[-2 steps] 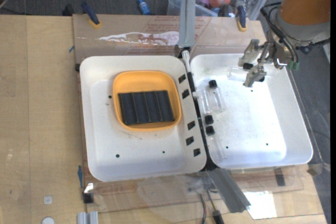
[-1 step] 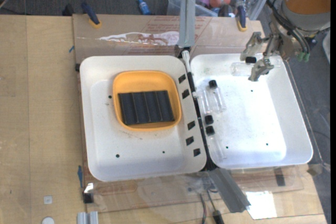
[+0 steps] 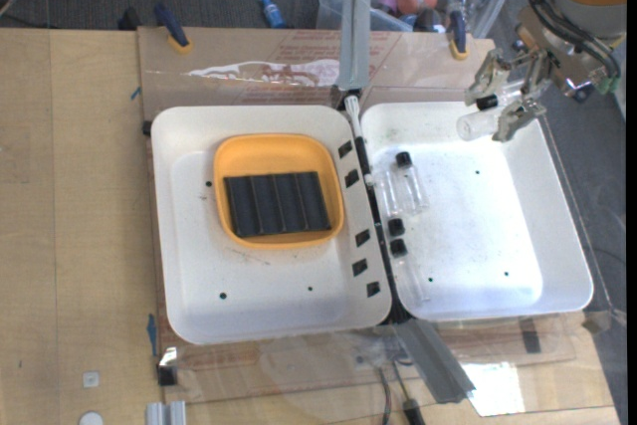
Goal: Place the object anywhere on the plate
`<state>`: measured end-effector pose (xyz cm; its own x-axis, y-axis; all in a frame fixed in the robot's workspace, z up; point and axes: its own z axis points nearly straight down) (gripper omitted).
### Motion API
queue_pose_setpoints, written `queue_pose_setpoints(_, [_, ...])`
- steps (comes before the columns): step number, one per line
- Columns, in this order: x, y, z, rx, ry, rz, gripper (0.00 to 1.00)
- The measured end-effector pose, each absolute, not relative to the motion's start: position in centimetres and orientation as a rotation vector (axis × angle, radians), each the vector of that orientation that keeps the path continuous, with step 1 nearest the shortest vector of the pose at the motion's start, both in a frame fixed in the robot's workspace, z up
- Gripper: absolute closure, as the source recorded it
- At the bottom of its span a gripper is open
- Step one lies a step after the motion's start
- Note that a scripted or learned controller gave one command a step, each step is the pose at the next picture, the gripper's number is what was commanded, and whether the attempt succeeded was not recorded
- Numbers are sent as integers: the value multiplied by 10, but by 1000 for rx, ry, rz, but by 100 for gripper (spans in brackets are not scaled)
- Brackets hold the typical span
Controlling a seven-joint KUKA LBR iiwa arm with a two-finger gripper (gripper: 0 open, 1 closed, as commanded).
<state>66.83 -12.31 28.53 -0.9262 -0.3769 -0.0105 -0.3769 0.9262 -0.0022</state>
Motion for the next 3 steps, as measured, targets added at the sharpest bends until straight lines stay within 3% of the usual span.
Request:
queue_pose_setpoints(2, [668, -148, 322, -1195, 2895, -2, 100])
queue_pose_setpoints(3, [668, -193, 350, -1537, 2729, -3, 100])
